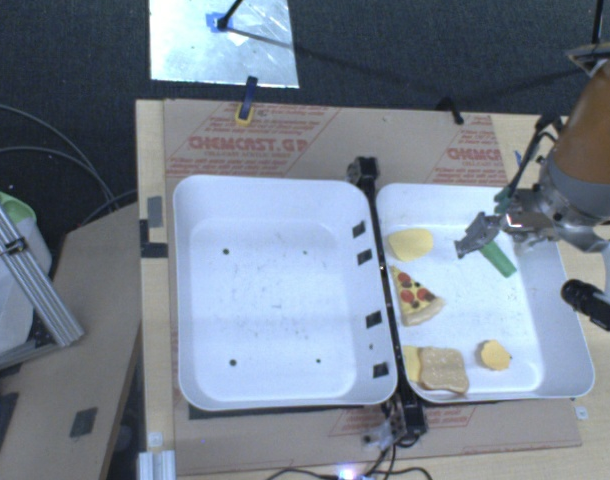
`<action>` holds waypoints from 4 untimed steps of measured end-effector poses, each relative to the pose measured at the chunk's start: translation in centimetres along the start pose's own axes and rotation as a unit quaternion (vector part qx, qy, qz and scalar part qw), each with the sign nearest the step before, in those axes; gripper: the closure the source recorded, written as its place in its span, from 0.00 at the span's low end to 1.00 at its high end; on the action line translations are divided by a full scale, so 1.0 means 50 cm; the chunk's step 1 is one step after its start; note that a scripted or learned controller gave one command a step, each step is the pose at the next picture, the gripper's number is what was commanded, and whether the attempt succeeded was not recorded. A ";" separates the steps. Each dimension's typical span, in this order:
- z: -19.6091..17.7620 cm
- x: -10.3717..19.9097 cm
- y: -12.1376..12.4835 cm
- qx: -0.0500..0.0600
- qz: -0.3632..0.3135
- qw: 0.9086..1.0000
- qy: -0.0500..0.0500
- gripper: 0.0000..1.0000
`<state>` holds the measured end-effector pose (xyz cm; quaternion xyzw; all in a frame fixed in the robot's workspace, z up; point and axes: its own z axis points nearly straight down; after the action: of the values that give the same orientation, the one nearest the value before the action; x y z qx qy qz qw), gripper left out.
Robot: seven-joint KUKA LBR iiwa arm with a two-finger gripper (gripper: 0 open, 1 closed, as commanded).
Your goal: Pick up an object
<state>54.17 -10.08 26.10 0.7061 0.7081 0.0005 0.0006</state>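
Note:
The right bin (560, 298) holds several toy foods. A yellow piece (411, 243) lies at its upper left, with a pizza slice (417, 299) just below it. A slice of toast (443, 369) rests in the near left corner and a small yellow round piece (495, 355) sits to its right. A green stick-shaped piece (500, 260) lies in the upper right part. My gripper (477, 238) hangs over the bin just up and left of the green piece, close to or touching its upper end. I cannot see whether anything is held.
The left bin (275, 298) stands beside the right one, with black clips (370, 288) along the shared rim. A black part (595, 303) of the arm overhangs the right bin's right edge. A shiny plate (223, 28) lies beyond the bench.

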 end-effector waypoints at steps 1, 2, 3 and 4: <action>0.241 0.023 -0.108 0.007 0.001 1.000 0.002 0.00; 0.207 0.021 -0.098 -0.001 0.001 1.000 0.000 1.00; -0.022 0.111 -0.105 -0.006 -0.004 1.000 0.000 1.00; -0.160 0.201 -0.106 -0.004 -0.004 1.000 0.001 1.00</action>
<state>48.81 -0.05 34.09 0.7036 0.7106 0.0044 0.0030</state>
